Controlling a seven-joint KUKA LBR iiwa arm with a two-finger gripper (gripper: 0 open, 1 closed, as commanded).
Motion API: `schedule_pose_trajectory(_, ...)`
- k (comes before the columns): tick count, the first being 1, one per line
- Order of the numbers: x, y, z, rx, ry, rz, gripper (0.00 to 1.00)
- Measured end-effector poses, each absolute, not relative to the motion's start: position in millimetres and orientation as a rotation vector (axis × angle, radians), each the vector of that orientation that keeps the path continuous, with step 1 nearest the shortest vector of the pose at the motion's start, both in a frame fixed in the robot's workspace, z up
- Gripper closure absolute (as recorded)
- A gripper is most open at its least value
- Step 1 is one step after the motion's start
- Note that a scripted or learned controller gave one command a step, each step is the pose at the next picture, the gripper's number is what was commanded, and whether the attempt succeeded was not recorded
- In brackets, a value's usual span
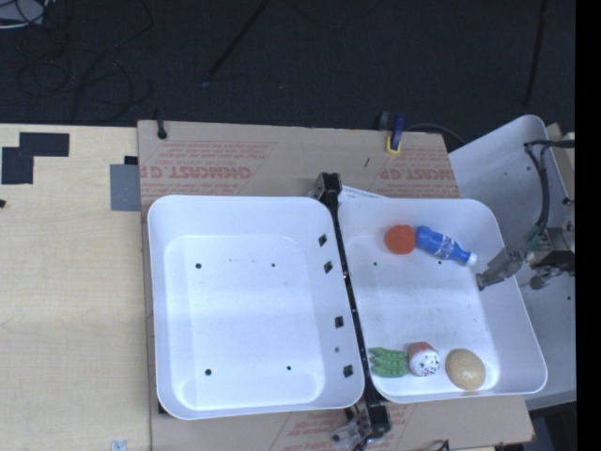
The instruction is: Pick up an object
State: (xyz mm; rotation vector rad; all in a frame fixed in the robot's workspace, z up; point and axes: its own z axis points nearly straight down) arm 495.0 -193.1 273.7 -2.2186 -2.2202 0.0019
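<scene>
The right white bin [512, 346] holds several objects. An orange ball [399, 240] lies at its far side, touching the base of a blue bottle [443, 245] whose white cap points right. Along the near wall sit a green toy [388, 362], a red and white ball [423, 359] and a tan egg-shaped object [465, 368]. My gripper [495, 271] is at the bin's right rim, just right of the bottle's cap, and seems to touch no object. It is small and dark in this view.
The left white bin [174, 252] stands beside the right one, with a black divider strip [343, 294] between them. Both rest on cardboard [244, 163] on the wooden bench. Cables and grey arm parts [549, 252] are at the far right.
</scene>
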Motion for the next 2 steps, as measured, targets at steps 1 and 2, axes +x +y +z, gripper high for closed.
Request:
schedule_pose_trajectory(1, 495.0, -193.6, 283.2, -2.216, -2.22, 0.003, 1.0)
schedule_pose_trajectory(2, 475.7, -144.9, 352.1, -2.218, -2.228, -0.004, 1.0)
